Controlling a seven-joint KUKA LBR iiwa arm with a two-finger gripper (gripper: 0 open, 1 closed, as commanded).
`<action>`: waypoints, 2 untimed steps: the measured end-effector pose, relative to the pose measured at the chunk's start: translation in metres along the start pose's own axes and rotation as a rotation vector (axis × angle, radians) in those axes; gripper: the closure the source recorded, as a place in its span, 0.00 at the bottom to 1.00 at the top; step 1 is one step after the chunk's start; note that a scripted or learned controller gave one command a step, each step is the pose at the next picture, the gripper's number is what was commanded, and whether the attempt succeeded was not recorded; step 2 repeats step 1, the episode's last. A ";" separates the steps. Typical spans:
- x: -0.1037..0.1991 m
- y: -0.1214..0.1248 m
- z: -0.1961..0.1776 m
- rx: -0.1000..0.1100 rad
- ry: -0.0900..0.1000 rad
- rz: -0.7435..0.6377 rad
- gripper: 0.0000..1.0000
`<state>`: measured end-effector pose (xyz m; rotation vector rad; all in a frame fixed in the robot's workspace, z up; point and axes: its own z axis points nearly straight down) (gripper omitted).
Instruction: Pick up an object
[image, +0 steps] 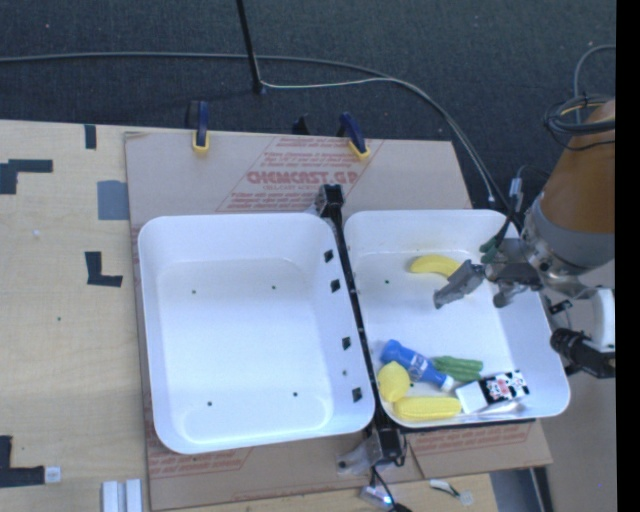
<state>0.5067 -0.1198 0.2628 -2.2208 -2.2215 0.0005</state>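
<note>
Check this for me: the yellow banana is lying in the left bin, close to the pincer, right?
Not quite. The camera view shows the yellow banana lying in the right bin, close to the pincer; the rest of your statement stands.

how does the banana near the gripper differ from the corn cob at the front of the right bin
The banana is curved and smooth; the corn cob is straighter and stubbier. The banana lies alone at the back of the right bin, beside the gripper; the corn cob sits crowded among other items at the front rim. Both are yellow and lie flat.
</note>
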 end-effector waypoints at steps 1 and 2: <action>-0.067 0.010 0.006 0.001 -0.001 0.005 0.00; -0.067 0.010 0.006 0.001 -0.001 0.005 0.00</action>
